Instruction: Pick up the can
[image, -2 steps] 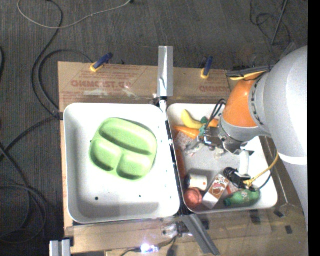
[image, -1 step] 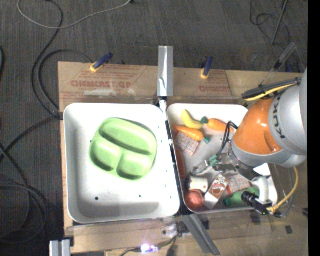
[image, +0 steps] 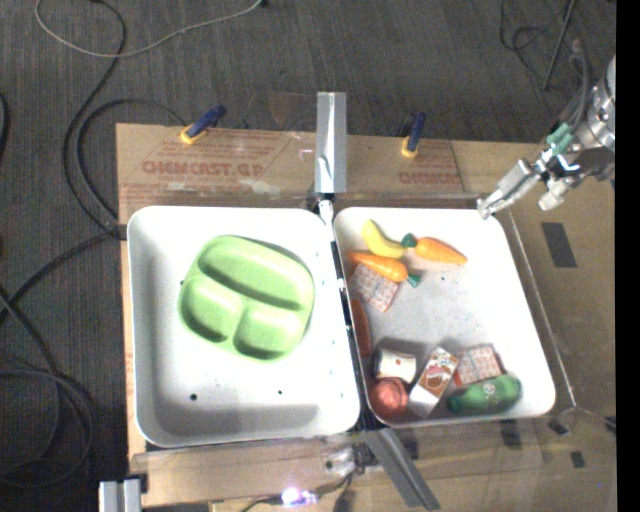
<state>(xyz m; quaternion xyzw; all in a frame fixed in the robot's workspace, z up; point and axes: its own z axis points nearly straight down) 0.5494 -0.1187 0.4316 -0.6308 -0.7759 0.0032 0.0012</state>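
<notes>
Can (image: 389, 397) lies in the right bin's (image: 525, 290) near-left corner, well apart from my gripper (image: 487, 208), which hovers over the far-right rim, fingers nearly together, holding nothing, arm slanting in from the right.

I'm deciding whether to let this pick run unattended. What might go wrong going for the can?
1. The can sits in the right bin's front corner, against its wall and touching small boxes; the tool may bump those.
2. The tool hangs at the bin's far corner, so its path crosses the carrots.
</notes>
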